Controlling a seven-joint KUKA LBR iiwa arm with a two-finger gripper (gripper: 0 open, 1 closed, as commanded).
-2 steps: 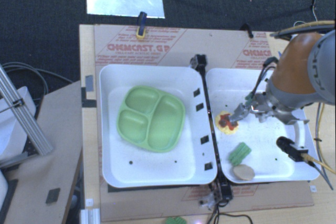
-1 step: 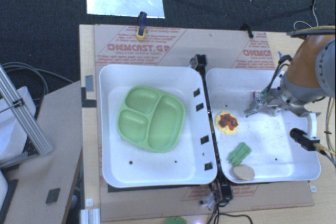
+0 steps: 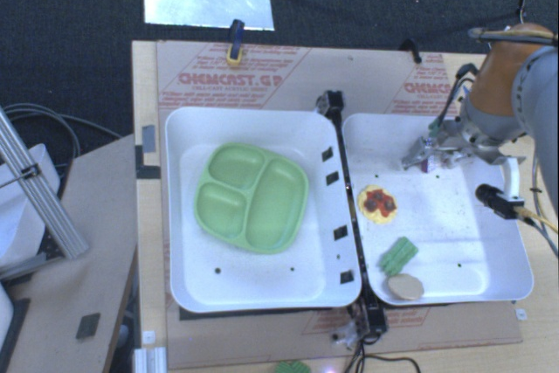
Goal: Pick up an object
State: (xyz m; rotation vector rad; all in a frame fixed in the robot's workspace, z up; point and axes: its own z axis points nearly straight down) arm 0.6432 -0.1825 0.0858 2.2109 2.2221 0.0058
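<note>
In the right bin (image 3: 454, 275) lie three small objects: a yellow disc with red spots like a toy pizza (image 3: 378, 204), a green ribbed piece (image 3: 397, 255) and a tan round cookie-like piece (image 3: 405, 286). My gripper (image 3: 423, 157) hangs over the bin's far part, up and to the right of the pizza disc, well apart from all three. Nothing shows between its fingers.
The left bin (image 3: 188, 275) holds a light green divided plate (image 3: 252, 197). A black clip divider (image 3: 342, 205) runs between the bins. The arm with its orange band (image 3: 511, 79) comes in from the right over the right bin's far corner.
</note>
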